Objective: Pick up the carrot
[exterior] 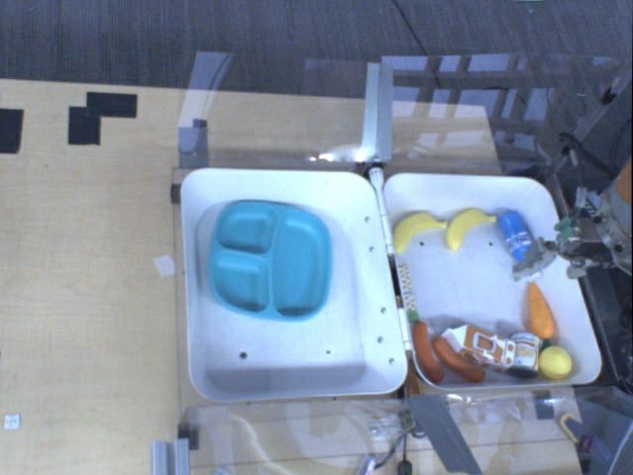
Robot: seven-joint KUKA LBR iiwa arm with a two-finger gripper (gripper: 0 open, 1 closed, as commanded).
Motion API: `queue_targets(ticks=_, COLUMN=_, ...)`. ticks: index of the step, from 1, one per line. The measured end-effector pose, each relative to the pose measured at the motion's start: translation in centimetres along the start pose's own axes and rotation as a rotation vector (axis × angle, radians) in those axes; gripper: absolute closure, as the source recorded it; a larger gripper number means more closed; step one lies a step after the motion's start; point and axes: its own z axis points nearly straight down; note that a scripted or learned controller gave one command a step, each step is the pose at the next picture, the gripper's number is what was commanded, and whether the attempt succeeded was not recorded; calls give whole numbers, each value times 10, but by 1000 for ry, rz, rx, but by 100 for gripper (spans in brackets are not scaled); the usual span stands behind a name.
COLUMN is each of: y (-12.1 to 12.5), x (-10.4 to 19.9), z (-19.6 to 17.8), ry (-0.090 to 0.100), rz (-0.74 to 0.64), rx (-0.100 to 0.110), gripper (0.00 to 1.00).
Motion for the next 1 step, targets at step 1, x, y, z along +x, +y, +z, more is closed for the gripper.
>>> queue_targets(ticks=1, y=-8, x=1, z=128, ry=2, rz=-45, rx=-6, gripper=0)
